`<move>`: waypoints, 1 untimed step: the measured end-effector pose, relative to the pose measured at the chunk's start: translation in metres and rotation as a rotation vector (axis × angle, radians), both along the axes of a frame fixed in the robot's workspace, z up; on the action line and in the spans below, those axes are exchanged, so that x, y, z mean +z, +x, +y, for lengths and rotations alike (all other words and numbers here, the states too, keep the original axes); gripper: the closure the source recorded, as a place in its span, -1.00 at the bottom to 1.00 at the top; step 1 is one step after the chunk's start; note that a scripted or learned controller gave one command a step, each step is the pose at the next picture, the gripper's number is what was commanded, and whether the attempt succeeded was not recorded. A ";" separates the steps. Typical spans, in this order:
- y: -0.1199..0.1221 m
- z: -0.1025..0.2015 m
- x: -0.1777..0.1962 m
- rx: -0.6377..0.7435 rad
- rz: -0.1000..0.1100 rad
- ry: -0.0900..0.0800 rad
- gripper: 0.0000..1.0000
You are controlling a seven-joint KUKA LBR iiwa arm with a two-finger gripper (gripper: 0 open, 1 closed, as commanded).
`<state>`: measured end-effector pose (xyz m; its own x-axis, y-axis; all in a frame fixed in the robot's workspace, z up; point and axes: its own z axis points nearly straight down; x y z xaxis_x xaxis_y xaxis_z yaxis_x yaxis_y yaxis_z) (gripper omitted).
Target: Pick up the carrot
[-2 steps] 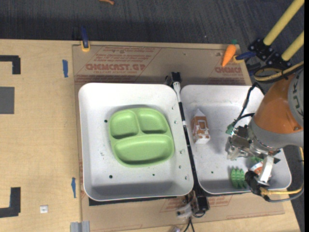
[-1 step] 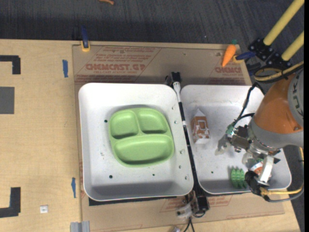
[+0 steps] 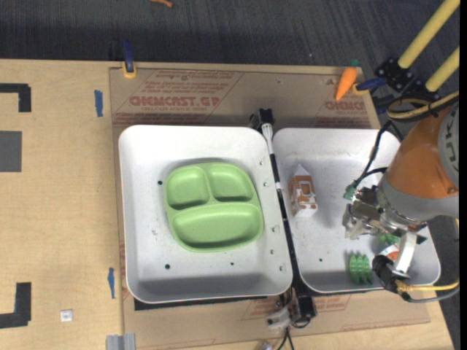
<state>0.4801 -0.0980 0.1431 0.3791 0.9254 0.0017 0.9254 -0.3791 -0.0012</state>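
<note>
Nearest the camera, in the right white bin [image 3: 321, 141], a green ridged block [image 3: 359, 267] is lying just beside the gripper [image 3: 363, 221]; whether it is open or closed cannot be told. The grey and orange arm [image 3: 423, 170] is reaching in from the right, with a small white and brown box [image 3: 302, 194] standing further in. A green divided plate [image 3: 214, 205] is sitting in the left bin [image 3: 146, 195], and the carrot [image 3: 346, 83] is lying outside the bins on the cardboard beyond the right one.

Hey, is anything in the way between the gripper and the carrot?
Only the right bin's back rim. The gripper sits over that bin, while the carrot lies outside it on the cardboard beyond the rim, beside a blue clamp.
</note>
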 end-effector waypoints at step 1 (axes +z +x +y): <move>0.000 0.000 0.000 0.000 0.000 0.000 -1.00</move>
